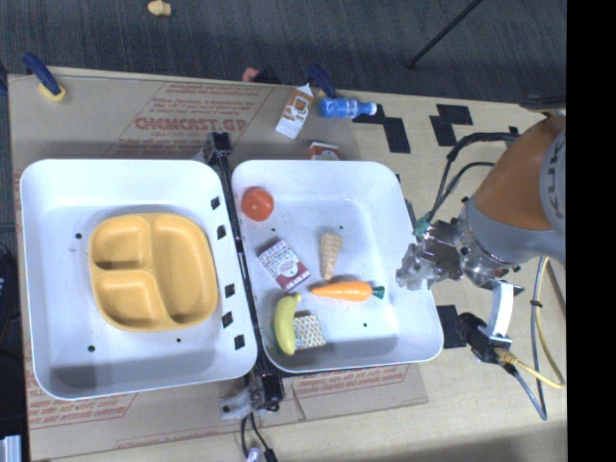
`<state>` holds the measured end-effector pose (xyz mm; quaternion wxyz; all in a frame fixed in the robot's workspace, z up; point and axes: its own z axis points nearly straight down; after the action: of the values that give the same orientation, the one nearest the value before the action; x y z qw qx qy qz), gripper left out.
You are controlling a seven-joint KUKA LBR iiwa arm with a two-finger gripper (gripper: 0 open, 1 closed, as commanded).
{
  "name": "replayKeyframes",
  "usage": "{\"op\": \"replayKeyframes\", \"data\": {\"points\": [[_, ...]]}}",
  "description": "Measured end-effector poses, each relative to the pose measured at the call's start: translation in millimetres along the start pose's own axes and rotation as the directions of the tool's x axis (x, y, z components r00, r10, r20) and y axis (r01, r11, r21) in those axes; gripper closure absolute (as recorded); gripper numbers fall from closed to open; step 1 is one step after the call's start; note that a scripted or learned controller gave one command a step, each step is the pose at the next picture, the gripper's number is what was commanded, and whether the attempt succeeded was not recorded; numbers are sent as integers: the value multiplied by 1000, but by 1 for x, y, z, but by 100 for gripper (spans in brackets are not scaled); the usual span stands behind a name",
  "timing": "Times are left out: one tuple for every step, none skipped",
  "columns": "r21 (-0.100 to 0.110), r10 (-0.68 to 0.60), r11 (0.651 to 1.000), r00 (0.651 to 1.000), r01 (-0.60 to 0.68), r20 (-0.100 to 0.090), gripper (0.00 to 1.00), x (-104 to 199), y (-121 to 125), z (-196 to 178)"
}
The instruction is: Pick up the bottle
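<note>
A small blue bottle [339, 108] with a white cap lies on its side on the bench, behind the right bin's [385, 176] far rim and outside both bins. My gripper [414, 269] hangs over the right rim of that bin, just right of a toy carrot [343, 292] and far from the bottle. I see nothing held in it.
The right bin also holds a red tomato [257, 203], a small red box [283, 264], a cone [330, 252], a banana [285, 323] and a waffle piece [308, 331]. A yellow divided plate [152, 269] sits in the left bin. A small carton [295, 111] lies beside the bottle.
</note>
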<state>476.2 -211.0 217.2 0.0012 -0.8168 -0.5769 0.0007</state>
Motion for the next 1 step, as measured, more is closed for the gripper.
{"op": "replayKeyframes", "data": {"points": [[3, -142, 990, 990, 142, -1, 100, 32, -12, 6]]}}
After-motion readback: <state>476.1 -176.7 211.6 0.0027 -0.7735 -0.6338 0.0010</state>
